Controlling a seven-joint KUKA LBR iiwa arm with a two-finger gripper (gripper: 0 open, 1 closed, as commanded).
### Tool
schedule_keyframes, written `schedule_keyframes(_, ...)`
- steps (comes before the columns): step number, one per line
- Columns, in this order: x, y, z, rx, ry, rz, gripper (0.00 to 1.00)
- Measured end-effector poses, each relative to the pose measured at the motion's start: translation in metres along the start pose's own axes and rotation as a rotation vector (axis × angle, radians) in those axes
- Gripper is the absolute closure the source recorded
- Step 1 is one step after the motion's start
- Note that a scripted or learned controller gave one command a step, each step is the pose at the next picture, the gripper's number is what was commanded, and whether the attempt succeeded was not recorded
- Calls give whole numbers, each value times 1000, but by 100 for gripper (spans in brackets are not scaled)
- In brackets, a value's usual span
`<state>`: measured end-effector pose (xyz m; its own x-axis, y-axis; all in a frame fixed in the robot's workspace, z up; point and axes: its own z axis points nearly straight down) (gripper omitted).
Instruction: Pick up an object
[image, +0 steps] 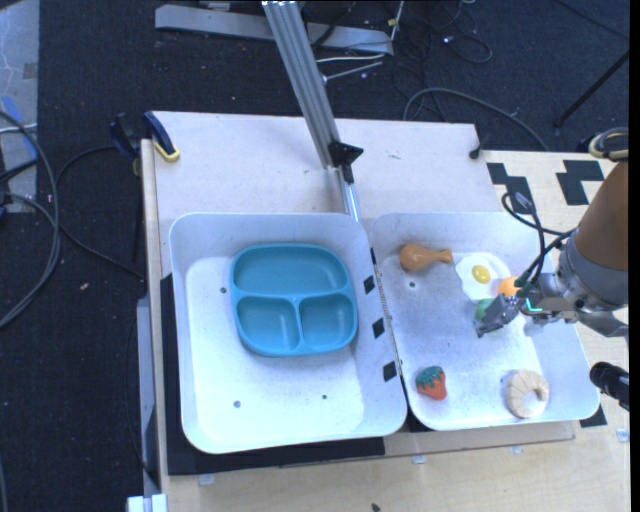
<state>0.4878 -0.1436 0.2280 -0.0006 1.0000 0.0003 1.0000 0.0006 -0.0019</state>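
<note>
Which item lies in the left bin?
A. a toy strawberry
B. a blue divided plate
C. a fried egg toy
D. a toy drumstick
B: the blue divided plate sits alone in the left bin, while the strawberry, fried egg and drumstick all lie in the right bin, where the claw is.

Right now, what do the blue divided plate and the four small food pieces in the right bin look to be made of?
The blue divided plate looks like moulded plastic: one even colour, rounded ridges, a soft matte sheen. The drumstick, fried egg, strawberry and shrimp look like toy plastic or rubber, with flat saturated colours and smooth simplified shapes; at this size I cannot tell hard from soft.
</note>
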Motion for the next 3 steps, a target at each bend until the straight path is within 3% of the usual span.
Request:
schedule_keyframes(1, 0, 0, -1, -1, 0, 0, 0)
schedule_keyframes(3, -3, -2, 86, 3, 1, 2, 0)
